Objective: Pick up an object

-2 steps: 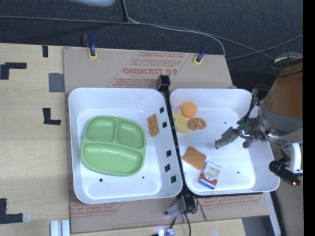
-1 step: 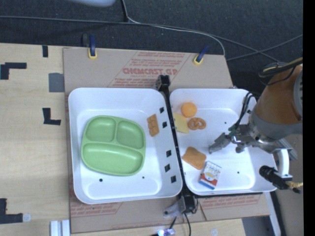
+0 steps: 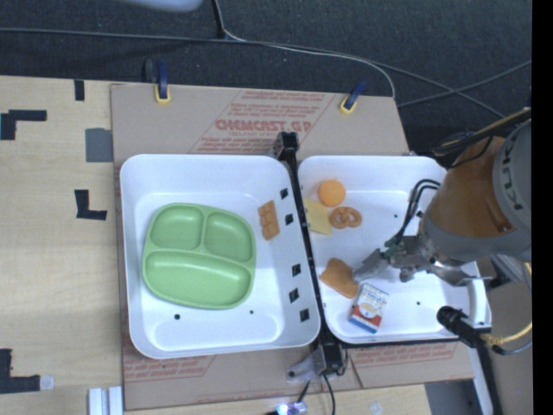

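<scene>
My gripper point(image 3: 367, 267) hangs in the right bin point(image 3: 393, 173), beside the toast piece point(image 3: 340, 277); its opening I cannot tell.

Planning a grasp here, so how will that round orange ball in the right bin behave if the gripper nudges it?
The round orange ball looks smooth and spherical, so it would probably roll. It touches the pale yellow flat piece, which might slow it. It seems small, likely light.

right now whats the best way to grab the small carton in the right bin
Take the small carton across its two long sides, coming straight down from above. It lies flat and tilted on the right bin floor, with bare floor along both long sides for the jaws.
</scene>
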Available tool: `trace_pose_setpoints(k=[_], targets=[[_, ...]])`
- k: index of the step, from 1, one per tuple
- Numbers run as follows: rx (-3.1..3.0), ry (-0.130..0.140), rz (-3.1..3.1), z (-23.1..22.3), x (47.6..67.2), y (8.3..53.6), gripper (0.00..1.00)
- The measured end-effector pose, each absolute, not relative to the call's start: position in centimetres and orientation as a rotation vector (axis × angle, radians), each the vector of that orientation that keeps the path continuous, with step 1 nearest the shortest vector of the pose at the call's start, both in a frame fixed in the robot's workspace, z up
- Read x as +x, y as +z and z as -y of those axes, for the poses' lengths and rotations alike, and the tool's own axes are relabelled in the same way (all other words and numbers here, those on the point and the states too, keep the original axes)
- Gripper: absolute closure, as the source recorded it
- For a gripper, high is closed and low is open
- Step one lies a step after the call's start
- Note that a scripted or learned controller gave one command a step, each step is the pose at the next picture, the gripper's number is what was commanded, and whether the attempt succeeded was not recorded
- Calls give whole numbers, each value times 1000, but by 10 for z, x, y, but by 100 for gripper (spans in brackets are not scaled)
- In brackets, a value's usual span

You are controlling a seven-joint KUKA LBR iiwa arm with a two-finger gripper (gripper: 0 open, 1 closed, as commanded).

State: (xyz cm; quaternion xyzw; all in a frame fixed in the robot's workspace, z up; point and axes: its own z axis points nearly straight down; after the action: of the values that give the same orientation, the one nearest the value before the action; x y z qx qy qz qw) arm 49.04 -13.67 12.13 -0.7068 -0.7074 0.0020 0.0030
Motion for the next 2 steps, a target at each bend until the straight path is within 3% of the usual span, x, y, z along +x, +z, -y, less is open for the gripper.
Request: trace_pose_setpoints(k=[1, 2], targets=[[-2221, 1, 2221, 136, 491, 85, 0], [-2220, -5, 2224, 135, 492, 98, 100]])
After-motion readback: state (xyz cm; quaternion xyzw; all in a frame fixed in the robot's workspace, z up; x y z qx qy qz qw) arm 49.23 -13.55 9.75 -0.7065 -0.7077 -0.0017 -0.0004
